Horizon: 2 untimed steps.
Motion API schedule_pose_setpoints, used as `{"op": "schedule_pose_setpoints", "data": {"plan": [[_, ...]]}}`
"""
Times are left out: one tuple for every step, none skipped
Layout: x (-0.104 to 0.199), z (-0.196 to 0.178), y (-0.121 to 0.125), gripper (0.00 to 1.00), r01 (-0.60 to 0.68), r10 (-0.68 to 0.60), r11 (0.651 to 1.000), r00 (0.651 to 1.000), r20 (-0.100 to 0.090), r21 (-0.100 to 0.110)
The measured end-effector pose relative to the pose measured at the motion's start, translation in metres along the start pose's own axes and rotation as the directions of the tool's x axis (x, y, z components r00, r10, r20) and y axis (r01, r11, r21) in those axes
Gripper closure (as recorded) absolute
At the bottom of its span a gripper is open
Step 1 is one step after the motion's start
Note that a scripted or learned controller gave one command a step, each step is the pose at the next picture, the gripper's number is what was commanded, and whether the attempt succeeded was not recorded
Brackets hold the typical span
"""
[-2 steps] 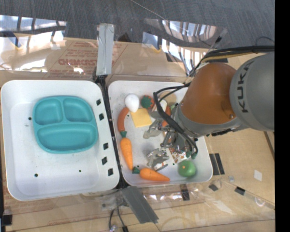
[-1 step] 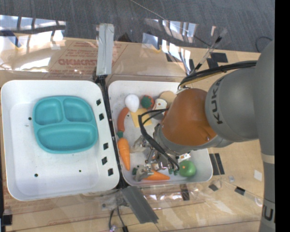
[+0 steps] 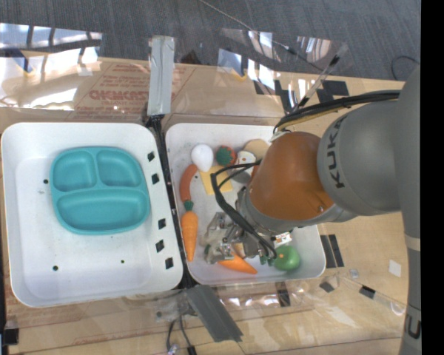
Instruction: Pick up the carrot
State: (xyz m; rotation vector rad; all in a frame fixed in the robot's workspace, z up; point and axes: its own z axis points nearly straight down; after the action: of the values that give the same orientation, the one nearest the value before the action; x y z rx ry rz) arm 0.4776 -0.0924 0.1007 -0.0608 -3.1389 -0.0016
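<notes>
Carrot (image 3: 189, 233) lies upright along the right bin's (image 3: 308, 271) left wall, below a sausage (image 3: 186, 183), while the gripper (image 3: 223, 242) hangs just beside it over a second carrot (image 3: 239, 265); whether its jaws are parted I cannot tell.

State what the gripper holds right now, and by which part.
Cannot be told: the gripper sits low in the right bin between two carrots, nothing visibly between its fingers.
</notes>
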Motion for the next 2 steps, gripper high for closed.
{"op": "schedule_pose_setpoints", "data": {"plan": [[0.0000, 0.0001, 0.0003, 0.00, 0.001, -0.001, 1.000, 1.000, 0.000, 0.000], [-0.0010, -0.0097, 0.0017, 1.00, 0.009, -0.009, 1.000, 1.000, 0.000, 0.000]]}}
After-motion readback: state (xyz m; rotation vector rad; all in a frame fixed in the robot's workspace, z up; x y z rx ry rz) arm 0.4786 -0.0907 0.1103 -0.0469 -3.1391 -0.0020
